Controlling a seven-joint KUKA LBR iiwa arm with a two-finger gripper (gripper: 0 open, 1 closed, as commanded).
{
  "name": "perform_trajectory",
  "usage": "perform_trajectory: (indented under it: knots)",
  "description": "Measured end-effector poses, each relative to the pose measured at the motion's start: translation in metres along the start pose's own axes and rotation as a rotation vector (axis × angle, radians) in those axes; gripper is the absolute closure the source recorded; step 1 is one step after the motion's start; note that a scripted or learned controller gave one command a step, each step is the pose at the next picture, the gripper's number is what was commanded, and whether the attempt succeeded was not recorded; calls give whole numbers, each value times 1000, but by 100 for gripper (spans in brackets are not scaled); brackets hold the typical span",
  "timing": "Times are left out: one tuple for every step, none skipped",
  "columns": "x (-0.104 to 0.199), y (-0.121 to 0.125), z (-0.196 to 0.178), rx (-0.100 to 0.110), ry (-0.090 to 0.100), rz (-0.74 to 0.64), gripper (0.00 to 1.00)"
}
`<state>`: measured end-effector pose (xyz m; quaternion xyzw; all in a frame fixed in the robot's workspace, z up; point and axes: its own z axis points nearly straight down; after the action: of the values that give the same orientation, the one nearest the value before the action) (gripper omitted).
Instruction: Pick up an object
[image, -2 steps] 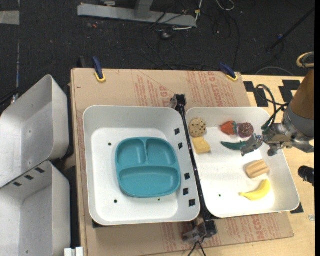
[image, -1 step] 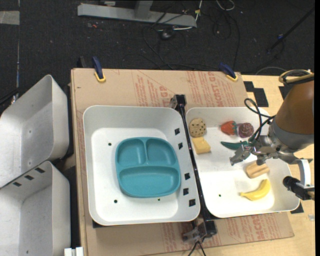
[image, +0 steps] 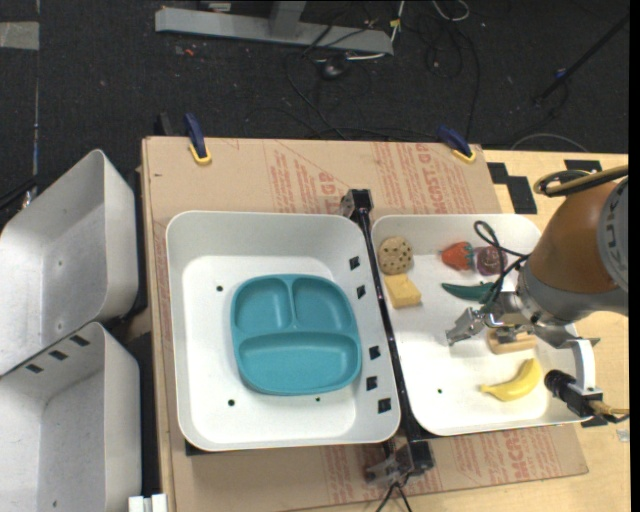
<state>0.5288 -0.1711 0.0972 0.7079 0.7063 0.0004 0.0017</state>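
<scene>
Two shallow white bins side by side on a cardboard-covered worktop (image: 300, 170), meeting along a central divider. Left bin (image: 190, 300): one teal plate (image: 296, 334) with three compartments, lying flat near the centre, nothing on it. Right bin (image: 440, 400): several loose items, counted as follows. One round speckled cookie (image: 396, 254) near the upper left corner, just beside the divider. One yellow sponge-like block (image: 404, 292) directly below the cookie, close to it but apart. One red item (image: 459, 256) and one purple item (image: 488, 262) touching or nearly touching at the upper edge of the bin; kind not determinable. One dark green elongated item (image: 470, 291) below these, partly covered by the arm. One tan wooden block (image: 510, 343) just beneath the wrist. One yellow banana (image: 513, 383) near the lower edge, curved, lying flat, near the wooden block. One arm (image: 585, 250), grey with an orange band, reaching in from the right over the right bin. One hand (image: 468, 328) low over the bin floor between the green item and the wooden block, metal fingers pointing left; opening width not determinable, nothing seen between the fingers. Two blue-and-yellow clamps (image: 198, 140) on the far edge of the worktop.
</scene>
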Motion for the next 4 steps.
perform_trajectory:
  knots:
    - [-1, 1, -13, -3, -2, 1, 100]
    - [6, 7, -73, -3, 0, -6, 100]
    - [1, 4, -134, -4, -1, -5, 100]
    - [1, 6, -187, -3, -1, -6, 100]
